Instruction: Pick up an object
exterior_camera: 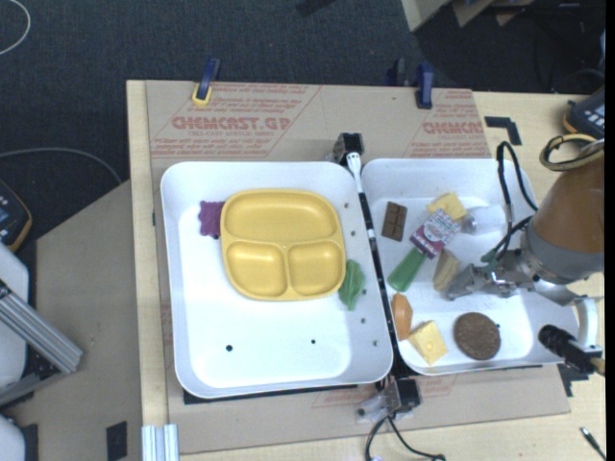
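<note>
The end effector (461, 283) reaches low into the right bin (514, 173), beside the tan block (445, 270), apparently seeking a grasp; its grip state I cannot tell.

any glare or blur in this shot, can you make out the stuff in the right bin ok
Camera view: lighting is even and soft, the white left bin slightly washed out; the yellow tray casts little shadow; right bin items are small and soft-edged, and the gripper is too blurry for finger detail.
</note>
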Robot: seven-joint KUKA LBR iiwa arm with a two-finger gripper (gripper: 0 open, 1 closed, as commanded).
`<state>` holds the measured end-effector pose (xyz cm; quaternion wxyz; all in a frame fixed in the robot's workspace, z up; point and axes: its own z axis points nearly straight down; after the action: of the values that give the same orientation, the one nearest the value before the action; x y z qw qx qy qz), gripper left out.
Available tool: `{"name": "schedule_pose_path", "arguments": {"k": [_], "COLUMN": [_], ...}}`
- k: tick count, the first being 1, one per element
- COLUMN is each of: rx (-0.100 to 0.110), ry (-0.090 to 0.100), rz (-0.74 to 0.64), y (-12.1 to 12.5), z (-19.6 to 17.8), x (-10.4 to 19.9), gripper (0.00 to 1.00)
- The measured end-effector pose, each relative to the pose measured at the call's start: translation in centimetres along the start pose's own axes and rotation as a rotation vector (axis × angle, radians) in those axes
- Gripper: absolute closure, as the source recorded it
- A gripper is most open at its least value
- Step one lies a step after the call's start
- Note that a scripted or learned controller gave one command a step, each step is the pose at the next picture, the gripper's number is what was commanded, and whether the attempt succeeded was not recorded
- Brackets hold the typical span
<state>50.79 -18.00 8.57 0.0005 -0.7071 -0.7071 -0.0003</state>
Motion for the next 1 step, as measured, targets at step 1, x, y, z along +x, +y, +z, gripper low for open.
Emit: {"name": "schedule_pose_path", "arguments": {"k": [1], "rx": [0.0], "ry": [-0.001], "rz": [0.001], "y": [-0.05], "z": [-0.89], "x": [-0.02], "gripper": [1.0]}}
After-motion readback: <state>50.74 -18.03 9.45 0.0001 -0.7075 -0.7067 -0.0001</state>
